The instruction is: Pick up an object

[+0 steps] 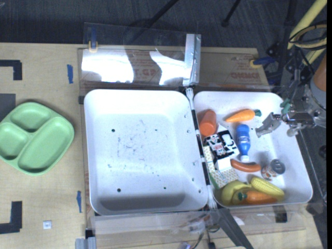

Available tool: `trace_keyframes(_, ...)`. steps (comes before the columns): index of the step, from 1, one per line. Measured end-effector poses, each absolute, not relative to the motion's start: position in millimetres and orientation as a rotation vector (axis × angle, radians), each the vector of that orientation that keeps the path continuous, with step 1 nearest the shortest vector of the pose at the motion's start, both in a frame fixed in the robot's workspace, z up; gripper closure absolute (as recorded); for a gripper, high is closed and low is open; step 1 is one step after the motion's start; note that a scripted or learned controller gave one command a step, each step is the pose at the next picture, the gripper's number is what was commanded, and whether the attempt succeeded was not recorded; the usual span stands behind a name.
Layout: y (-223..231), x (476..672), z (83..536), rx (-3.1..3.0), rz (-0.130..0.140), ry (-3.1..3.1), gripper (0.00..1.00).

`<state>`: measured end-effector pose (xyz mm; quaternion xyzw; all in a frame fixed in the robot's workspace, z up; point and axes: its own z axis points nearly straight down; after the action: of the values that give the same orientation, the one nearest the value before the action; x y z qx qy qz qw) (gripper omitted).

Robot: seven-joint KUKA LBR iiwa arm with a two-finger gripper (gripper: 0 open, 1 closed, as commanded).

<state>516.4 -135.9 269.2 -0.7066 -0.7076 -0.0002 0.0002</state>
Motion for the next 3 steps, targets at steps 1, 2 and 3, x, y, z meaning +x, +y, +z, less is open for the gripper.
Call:
trace_keyframes(1,-132,515.1,158,-2.125,0.000,-2.314,0.00)
trace_keyframes(2,-163,519.8,181,-2.456,-0.001,-1.961,0.00)
trace_keyframes(3,-176,514.4,86,-2.466,-0.006,-1.951,0.00)
